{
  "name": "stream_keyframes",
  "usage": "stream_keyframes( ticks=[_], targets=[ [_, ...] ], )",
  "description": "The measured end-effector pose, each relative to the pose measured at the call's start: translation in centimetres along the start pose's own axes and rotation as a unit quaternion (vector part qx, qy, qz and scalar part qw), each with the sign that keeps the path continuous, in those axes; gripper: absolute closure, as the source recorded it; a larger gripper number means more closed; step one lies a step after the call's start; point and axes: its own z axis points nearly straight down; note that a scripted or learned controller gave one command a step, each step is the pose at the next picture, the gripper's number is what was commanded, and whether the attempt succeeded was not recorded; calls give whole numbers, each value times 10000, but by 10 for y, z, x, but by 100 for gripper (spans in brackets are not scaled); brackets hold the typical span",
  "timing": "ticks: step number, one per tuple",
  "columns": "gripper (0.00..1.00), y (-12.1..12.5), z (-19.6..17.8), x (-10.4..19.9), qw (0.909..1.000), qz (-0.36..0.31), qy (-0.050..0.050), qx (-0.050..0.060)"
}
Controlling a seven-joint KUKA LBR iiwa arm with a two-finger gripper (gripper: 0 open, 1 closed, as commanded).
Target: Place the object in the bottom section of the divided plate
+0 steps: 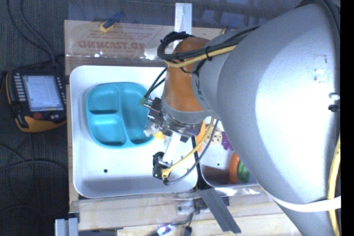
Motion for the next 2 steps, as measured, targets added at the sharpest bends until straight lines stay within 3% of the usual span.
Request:
stream_keyframes(
  ticks=[1, 2],
  targets=[
    [100, 3, -28, 60, 9993, 380, -4, -15],
    [0, 3, -28, 60, 9993, 383, -5, -18]
  ],
)
